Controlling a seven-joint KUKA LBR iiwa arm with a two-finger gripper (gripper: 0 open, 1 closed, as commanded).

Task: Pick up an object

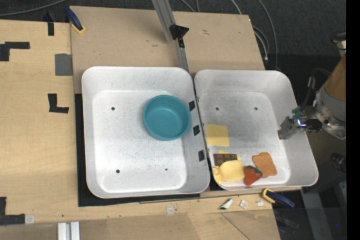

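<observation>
Food pieces cluster in the near corner of the right bin (281, 87): a yellow square (217, 135), a dark brown block (225, 158), a yellow lump (230, 170), a red piece (252, 176) and an orange slab (264, 164). We judge they are loose there as pick targets. A blue bowl (166, 117) sits alone in the left bin (101, 87), well apart. Our hand (292, 126) hangs at the right bin's right wall, empty, near the orange slab but not over it. We cannot tell whether it is apart or together. Both bins rest on the worktop (34, 98).
</observation>
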